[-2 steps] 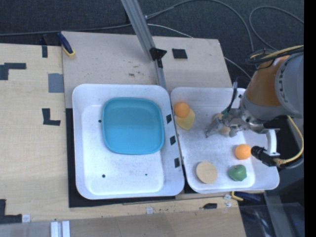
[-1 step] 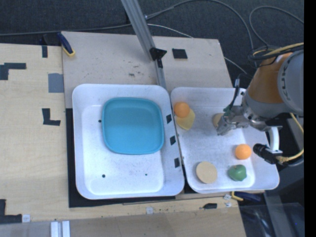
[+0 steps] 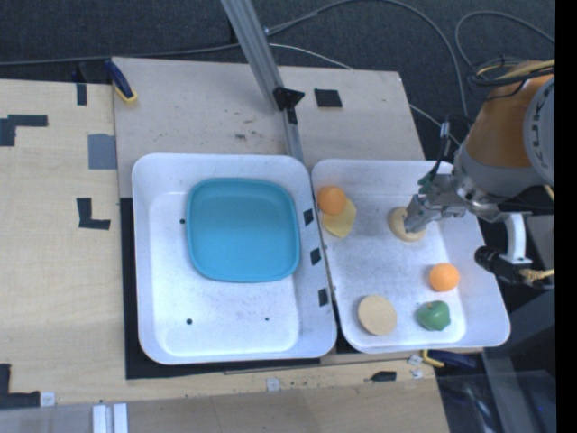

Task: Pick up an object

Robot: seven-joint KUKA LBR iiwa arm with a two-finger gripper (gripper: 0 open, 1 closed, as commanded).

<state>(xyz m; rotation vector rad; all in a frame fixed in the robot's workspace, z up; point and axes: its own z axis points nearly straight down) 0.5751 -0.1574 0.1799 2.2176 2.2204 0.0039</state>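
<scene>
matt teal plate [image 3: 242,229], speckled white bin [image 3: 225,332]

The bench [image 3: 54,179] is light wood with dark tape marks. Two white bins sit on it side by side. The left bin [image 3: 162,332] is near the bench's middle. The right bin [image 3: 482,327] touches it and reaches toward the bench's right edge.

No readable text, label, brand, number or sign can be made out anywhere. Dark tape patches [image 3: 88,213] are seen on the bench [image 3: 54,269], but nothing is written on them.
</scene>
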